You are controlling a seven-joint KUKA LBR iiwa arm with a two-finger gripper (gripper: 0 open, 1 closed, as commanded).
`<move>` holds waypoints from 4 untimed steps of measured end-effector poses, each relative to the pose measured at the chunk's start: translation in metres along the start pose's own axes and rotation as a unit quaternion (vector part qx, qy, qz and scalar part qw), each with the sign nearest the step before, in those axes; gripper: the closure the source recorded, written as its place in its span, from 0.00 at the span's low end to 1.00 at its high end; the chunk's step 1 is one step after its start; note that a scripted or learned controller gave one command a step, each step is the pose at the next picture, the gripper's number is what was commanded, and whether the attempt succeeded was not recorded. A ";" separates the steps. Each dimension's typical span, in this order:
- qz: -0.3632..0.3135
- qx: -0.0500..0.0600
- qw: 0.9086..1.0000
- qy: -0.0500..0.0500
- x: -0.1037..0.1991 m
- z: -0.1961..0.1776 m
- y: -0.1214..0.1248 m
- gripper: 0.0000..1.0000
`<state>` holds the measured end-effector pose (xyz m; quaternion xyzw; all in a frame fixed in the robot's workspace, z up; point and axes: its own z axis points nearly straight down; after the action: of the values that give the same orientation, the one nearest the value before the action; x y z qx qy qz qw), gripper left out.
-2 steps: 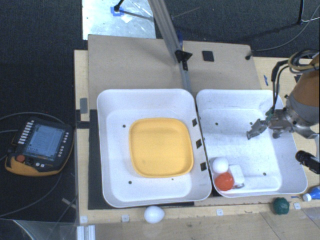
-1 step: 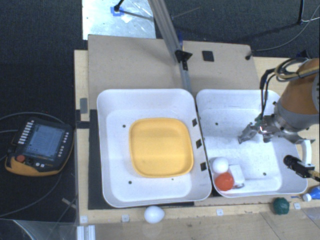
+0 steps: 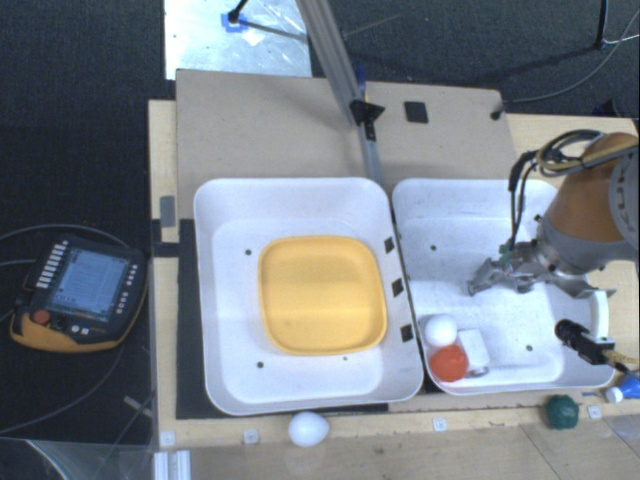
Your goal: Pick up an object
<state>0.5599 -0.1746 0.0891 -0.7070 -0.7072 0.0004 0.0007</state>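
We see the arm's hand [image 3: 487, 276] low over the right-hand shallow white plastic bin [image 3: 440, 218], roughly at that bin's centre, its grey metal fingers pointing toward nine o'clock. They look slightly spread with nothing between them, though the view is too coarse for us to be sure.

The candidates for picking sit in the bin's corner at about seven o'clock from the hand: a small white ball [image 3: 439, 329], a round orange-red ball [image 3: 449, 363] touching it just below, and a small white block [image 3: 473, 349] beside both on the three o'clock side. The white ball is the nearest of the three to the fingertips, but near rather than touching.

We judge the coming move turns on that offset: the hand must travel toward seven o'clock and descend, and the three pieces crowd one another against the bin wall, so a clean closing on one is doubtful.

The left-hand white bin [image 3: 225, 268] holds a square yellow plastic plate [image 3: 322, 293]. On the worktop [image 3: 400, 438] lie a white egg-shaped object [image 3: 308, 429] and a small dark green ball [image 3: 561, 411].
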 end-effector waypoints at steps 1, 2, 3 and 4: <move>0.000 -0.002 1.000 0.000 0.000 -0.012 0.001 1.00; 0.000 -0.003 1.000 -0.001 0.003 -0.064 -0.007 1.00; 0.000 -0.003 1.000 -0.001 -0.002 -0.107 -0.007 1.00; 0.000 -0.004 1.000 -0.001 0.004 -0.167 -0.004 1.00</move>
<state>0.5564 -0.1706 0.2565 -0.7066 -0.7076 -0.0016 -0.0023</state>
